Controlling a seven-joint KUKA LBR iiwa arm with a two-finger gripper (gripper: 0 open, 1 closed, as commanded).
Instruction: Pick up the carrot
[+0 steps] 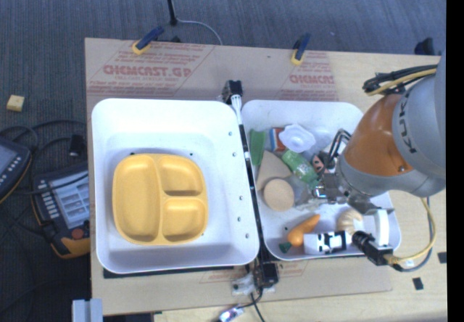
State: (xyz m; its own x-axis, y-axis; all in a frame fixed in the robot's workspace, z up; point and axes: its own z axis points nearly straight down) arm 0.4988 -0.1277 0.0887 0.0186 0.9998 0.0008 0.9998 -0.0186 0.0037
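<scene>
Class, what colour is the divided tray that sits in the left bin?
The divided tray is yellow, seen plainly in the camera view against the white left bin.

Red lettering printed on the cardboard sheet (181, 67) covering the worktop reads roughly "CHEMCAST GP" at its upper left, and the same print repeats near the upper right, cut off. Black letters "KU" stand on the arm's grey housing (428, 132).
</scene>
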